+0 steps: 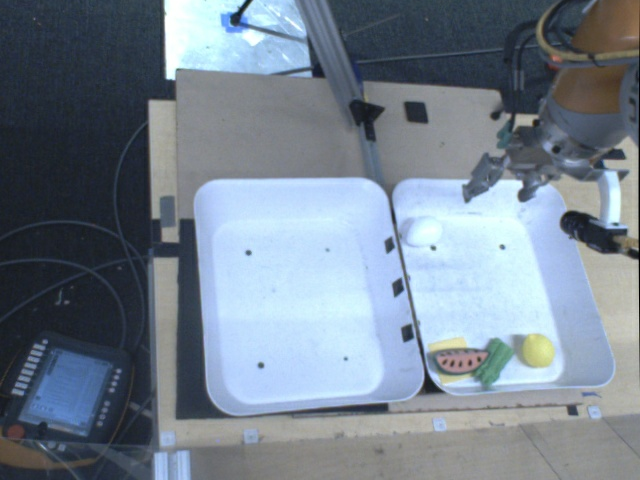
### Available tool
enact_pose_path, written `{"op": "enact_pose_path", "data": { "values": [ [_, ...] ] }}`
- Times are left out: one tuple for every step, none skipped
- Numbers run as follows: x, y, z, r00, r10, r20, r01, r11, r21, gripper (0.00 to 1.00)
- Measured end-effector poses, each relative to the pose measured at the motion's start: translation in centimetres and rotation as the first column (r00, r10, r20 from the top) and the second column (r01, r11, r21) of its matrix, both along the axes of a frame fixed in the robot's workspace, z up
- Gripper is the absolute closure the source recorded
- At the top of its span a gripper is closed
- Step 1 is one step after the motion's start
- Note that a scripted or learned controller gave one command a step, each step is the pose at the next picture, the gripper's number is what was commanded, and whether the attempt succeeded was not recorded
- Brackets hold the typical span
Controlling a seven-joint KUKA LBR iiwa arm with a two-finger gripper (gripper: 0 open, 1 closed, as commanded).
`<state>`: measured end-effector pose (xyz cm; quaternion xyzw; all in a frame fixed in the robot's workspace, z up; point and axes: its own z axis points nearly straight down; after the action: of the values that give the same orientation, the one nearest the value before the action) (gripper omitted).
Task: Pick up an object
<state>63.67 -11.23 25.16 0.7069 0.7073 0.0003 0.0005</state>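
Above the right bin's point(560, 268) far edge, my end effector point(497, 184) hangs open and empty, so descending here could strike the rim, missing the white ball point(421, 231).

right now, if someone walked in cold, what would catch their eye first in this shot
Probably the grey and orange arm reaching in from the right, its gripper with jaws spread over the far edge of the right bin. Next, the colour along that bin's near edge: a watermelon slice, a green piece and a yellow lemon. A white ball sits at its far left corner.
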Motion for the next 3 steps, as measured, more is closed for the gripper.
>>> {"op": "enact_pose_path", "data": {
  "values": [
    [-6.4, 0.2, -16.6, 1.0, -0.001, -0.002, 0.001, 1.0, 0.001, 0.0],
    [-6.2, 0.2, -15.3, 1.0, 0.0, 0.003, 0.0, 1.0, 0.0, 1.0],
    [-5.4, 5.1, -6.1, 1.0, 0.004, 0.007, -0.004, 1.0, 0.001, 1.0]
  ]
}}
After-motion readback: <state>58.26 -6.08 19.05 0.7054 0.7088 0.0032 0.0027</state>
